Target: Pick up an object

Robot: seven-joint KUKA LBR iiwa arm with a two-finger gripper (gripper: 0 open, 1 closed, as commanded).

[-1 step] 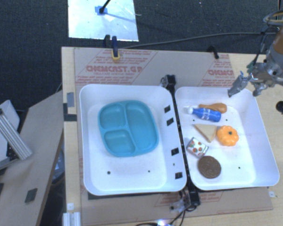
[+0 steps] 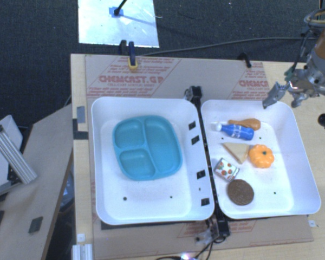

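A: What sits closest to the lens?

B: The front rim of the right bin (image 2: 271,210), with a brown round cookie (image 2: 241,192) lying just inside it. I'll place everything else against that cookie.

A: Then start from the left.

B: Well to the left of the cookie, in the left bin (image 2: 105,161), a blue divided plate (image 2: 147,147) lies flat with three compartments facing up. A row of black clips (image 2: 197,156) runs along the seam where the two bins meet, left of the cookie and slightly behind it.

A: And in the cookie's own bin?

B: Just behind and left of the cookie, close to touching, is a small white carton with red spots (image 2: 226,169). Straight behind the cookie lies a pale wedge of cheese (image 2: 236,151). Behind that, a blue and white bottle (image 2: 234,130) lies on its side, and a tan, bread-like piece (image 2: 246,124) touches its far side. Right of the cookie and a little behind, an orange pumpkin (image 2: 261,156) sits just beside the wedge.

A: The arm?

B: The gripper (image 2: 286,95) hangs far behind and to the right of the cookie, over the bin's back right corner. Its fingers are spread apart with nothing between them, well clear of every object.
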